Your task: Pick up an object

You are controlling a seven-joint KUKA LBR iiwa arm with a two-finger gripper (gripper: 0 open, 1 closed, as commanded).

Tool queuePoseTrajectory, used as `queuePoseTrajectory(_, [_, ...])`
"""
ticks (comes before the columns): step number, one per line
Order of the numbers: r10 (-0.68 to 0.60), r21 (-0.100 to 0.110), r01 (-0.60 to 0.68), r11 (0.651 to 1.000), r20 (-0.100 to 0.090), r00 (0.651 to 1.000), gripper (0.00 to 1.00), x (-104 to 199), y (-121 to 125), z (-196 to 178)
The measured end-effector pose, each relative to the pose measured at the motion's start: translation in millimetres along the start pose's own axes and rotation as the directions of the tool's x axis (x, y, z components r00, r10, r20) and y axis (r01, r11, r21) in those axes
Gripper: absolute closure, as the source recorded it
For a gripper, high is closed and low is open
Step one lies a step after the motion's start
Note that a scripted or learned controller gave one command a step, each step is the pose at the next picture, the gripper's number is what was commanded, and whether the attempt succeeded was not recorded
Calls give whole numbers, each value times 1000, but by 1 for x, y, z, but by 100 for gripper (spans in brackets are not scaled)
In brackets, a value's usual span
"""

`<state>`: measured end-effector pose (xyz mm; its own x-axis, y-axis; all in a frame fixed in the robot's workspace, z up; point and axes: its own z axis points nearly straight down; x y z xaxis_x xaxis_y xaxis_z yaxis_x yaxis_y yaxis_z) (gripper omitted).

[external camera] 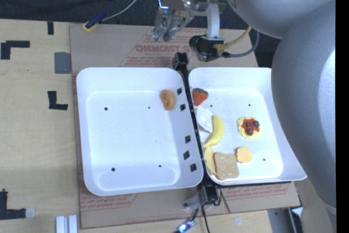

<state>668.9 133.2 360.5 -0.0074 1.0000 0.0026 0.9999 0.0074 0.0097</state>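
Metal hand point(167, 29) hangs above curved banana point(214, 133), flat toast point(226, 165).

Both bins point(92, 117) are white with small black dots. The left one holds an orange-brown pastry piece point(167, 99); the right holds a red strawberry point(200, 96), a yellow banana point(216, 131), tan toast point(226, 165), and a yellow tart point(248, 127) topped with dark red berries. The surface point(32, 133) is light tan with black marks.
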Motion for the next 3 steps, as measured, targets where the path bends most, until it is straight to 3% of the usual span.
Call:
queuePoseTrajectory(1, [2,-7,-2,1000,-2,1000,100,23,1,-156])
queuePoseTrajectory(2, [0,27,0,1000,6,1000,100,96,-10,21])
queuePoseTrajectory(3, [3,-8,-3,1000,-4,1000,100,101,-18,-178])
